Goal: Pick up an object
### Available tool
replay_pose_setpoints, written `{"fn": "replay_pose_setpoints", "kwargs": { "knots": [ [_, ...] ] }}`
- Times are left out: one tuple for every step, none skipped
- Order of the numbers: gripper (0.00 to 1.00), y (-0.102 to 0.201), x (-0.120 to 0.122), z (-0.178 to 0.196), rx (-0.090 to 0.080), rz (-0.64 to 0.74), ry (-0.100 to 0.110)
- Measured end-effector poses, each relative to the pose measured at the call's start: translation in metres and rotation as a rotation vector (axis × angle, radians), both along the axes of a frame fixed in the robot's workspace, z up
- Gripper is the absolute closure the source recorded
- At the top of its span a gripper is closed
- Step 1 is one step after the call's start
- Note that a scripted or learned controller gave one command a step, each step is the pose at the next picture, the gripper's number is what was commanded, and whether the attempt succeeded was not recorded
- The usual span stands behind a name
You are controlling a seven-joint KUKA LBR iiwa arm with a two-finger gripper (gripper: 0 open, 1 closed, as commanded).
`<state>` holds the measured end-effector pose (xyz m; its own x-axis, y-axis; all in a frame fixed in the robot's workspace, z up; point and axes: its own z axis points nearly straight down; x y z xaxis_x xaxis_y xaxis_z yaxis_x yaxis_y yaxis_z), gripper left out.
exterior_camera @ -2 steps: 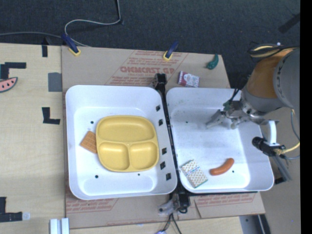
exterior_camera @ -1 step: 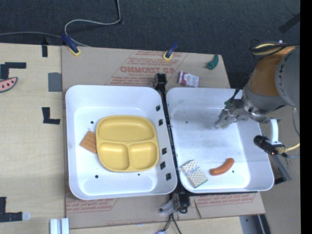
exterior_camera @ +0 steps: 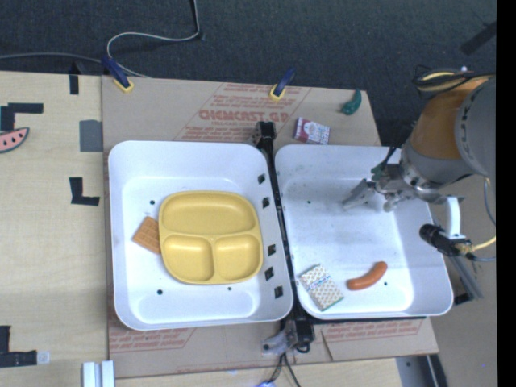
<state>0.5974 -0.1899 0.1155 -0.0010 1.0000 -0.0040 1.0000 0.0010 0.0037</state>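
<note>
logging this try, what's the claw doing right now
claw: over the right shallow white bin, fingers spread open, nothing between them.

The arm runs off the right edge, its upper links cut away. The pincer is too small and blurred to read its fingers. A tan cracker lies partly hidden under the yellow tray. The pink shape at the left edge is perhaps a sticker.

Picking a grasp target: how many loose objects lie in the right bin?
2. A sausage lies near the front of the right bin, and a small packet sits to its left by the front-left corner. The gripper may hide something beneath it.
</note>
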Motion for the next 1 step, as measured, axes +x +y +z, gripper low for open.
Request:
{"fn": "replay_pose_setpoints", "kwargs": {
  "knots": [
    [0.00,-0.0111,-0.0757,-0.0294,0.003,-0.002,0.003]
  ]
}}
